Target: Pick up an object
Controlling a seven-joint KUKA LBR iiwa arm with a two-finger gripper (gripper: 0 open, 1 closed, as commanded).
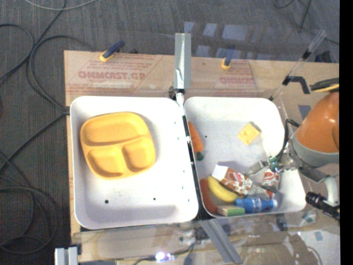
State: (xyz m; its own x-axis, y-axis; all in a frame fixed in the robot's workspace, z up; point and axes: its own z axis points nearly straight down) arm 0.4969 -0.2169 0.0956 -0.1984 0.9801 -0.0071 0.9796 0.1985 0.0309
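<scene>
Over the right bin (276, 112) you have the arm (322, 131) leaning in from the side, its orange band above the grey wrist, and the gripper (270, 167) low among the clutter at the bin's near right corner. You cannot tell from this slanted view whether the pincer is released or clenched, and nothing is plainly seen held, so treat this as the reach or grasp attempt, not a lift.

Your candidates lie packed together just beside the tool: a curved yellow banana (220, 191), smooth and soft-skinned; a blue bottle (255, 205) lying on its side, round and likely to roll; a crinkled printed packet (238, 182), thin and slippery by the look of it. A small yellow block (249, 133) sits well apart in open floor, flat-faced and probably the easiest to pinch. An orange carrot (194, 138) lies along the left wall.

Your next move calls for a firm close on one item and a straight rise, watching that neighbours do not drag along.

Left bin (77, 203) holds a moulded yellow tray (117, 143), glossy, with three compartments
</scene>
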